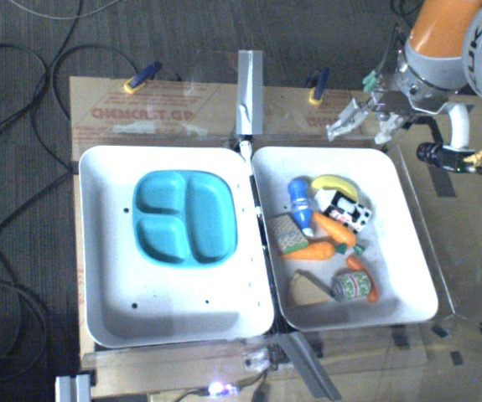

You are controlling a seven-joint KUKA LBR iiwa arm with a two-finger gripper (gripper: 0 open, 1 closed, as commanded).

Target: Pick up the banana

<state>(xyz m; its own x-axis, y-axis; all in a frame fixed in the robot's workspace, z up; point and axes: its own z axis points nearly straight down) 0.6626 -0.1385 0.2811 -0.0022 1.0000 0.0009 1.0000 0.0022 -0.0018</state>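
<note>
The brown board worktop [152, 111] carried two shallow white bins side by side. The left white bin [106, 249] held a turquoise plastic tray with three compartments [185, 218]. The right white bin [404, 249] held a small heap of toy food. The grey arm with its orange band [446, 19] hung above that bin's far right corner, and its pincer [366, 120] stood open, holding nothing, well apart from the heap. The curved yellow plastic banana [334, 182] lay at the heap's far edge, touching a black-and-white block [345, 208] and just beside a blue bottle [300, 203]. It looked light, stiff and smooth, so probably slippery. Closing across its narrow middle, over the exposed far side, seemed safest.
</note>
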